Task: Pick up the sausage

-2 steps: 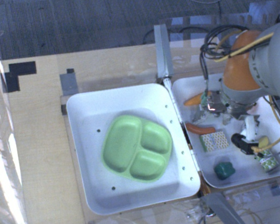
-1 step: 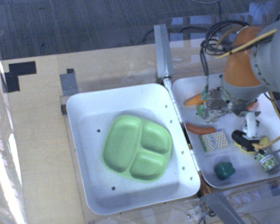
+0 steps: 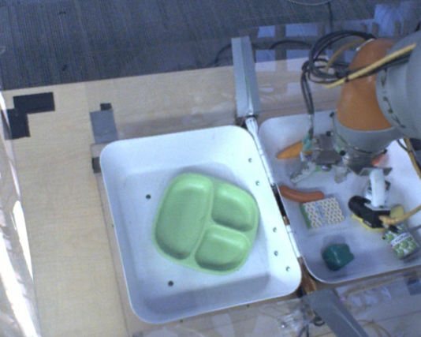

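On the counter [image 3: 65, 252] two shallow white bins sit side by side. The left bin [image 3: 127, 242] holds a pale green plate [image 3: 206, 222] with three compartments, set at a slant near the bin's middle.

Over in the right bin [image 3: 370, 261] lies the sausage [image 3: 301, 194]. It is a slim, reddish-brown piece, smooth and a little glossy, slightly curved, with rounded ends. It lies flat on the white floor along the bin's left side, and its left end is close to the wall that the two bins share. Farther back from it lies a carrot [image 3: 291, 150], orange with a bit of green at its right end. Just on the near side of the sausage, by its right end, is a small checkered pad [image 3: 323, 212] in green and white. Nearer still is a dark green lump [image 3: 338, 255], and a small jar [image 3: 405, 245] stands in the near right corner.

From the right the grey arm [image 3: 420, 80] reaches in, its orange band [image 3: 363, 102] above the far part of the right bin. The pincer [image 3: 322, 159] hangs low between the carrot and the sausage, to the right of both. It is near the sausage's right end but apart from it. Whether the pincer is spread or pressed together cannot be told from this angle.
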